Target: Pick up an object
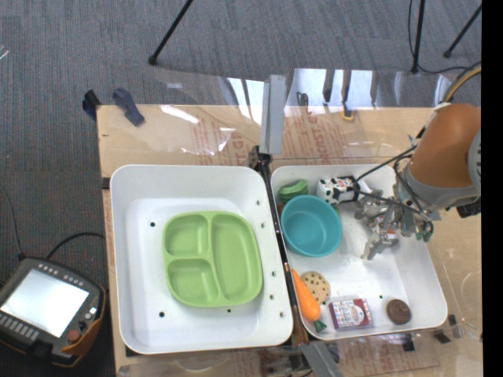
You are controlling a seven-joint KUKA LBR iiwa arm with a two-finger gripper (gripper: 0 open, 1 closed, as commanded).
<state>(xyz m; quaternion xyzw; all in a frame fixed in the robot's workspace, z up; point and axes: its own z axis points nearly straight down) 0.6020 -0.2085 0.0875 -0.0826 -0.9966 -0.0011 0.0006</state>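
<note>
Two white bins sit side by side on the tabletop (157, 132). The left bin (134, 210) holds a green tray (212, 258) with three parts. The right bin (416, 281) holds lots of small things.

The gripper (380, 230) hangs over the upper right part of the right bin, just right of the blue bowl (312, 225). Its fingers look spread apart, with nothing between them.

The task is to pick up any one thing. Near the gripper there is a little black and white cow toy (336, 188) at the top of the bin, just above the bowl. A green lid (293, 188) lies left of the cow. At the bottom lie an orange carrot (305, 297), a dotted cookie (316, 286), a small red box (350, 313) and a brown round thing (398, 311).

The cow is the closest small thing. It is probably light and hard, so it should not squash. Grabbing it across its middle seems best. The bowl looks smooth and wide, so it might slip; its rim would be the place to pinch. The carrot is long and thin, so hold it across the middle.
</note>
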